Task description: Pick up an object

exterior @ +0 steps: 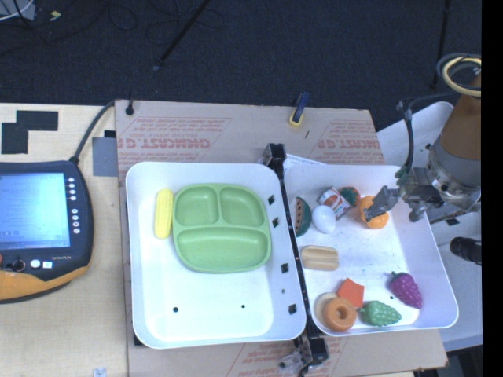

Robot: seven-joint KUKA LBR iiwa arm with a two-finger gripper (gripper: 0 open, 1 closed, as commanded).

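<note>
Left bin (149,312): yellow corn cob (163,213) lies lengthwise beside a green divided plate (221,228), both set apart as if staged. Right bin (428,250): toy foods scattered loose — bread roll (319,258), white egg (323,219), donut (340,313), grapes (406,289). Gripper (391,201) hovers at the orange fruit (375,213), likely the pick target; fruit is roundish, no clear long axis. How far the gripper is open, or whether it has the fruit, cannot be made out.

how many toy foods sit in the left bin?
1: a yellow corn cob lying in the left bin, just left of the green divided plate. Nothing looks hidden.
</note>
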